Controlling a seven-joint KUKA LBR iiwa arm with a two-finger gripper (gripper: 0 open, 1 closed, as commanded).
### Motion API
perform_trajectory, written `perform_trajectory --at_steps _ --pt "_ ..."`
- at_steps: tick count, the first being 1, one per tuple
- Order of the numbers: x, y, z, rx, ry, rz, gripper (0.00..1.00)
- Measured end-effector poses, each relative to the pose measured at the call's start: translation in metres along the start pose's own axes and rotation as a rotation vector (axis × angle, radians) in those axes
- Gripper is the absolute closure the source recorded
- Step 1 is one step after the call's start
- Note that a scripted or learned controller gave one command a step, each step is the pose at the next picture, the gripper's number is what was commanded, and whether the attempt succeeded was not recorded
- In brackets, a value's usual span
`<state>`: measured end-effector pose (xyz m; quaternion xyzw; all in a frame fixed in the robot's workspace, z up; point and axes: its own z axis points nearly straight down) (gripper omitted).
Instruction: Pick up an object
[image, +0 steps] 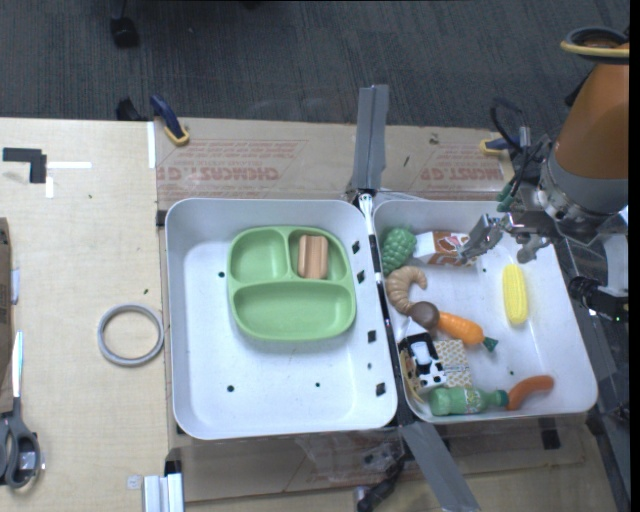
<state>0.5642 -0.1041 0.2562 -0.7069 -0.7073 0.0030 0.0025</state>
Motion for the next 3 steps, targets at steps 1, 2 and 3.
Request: perform_trajectory --at_steps 1,2,3 --pt "-0.016 -0.073 0.066 0.001 0.002 -0.067 0.0" --pt "-0.042 -0.049 0.067 -0.003 0.001 -0.277 0.0" --pt "-0.024 -0.051 0.154 -0.002 0.002 -0.389 0.0"
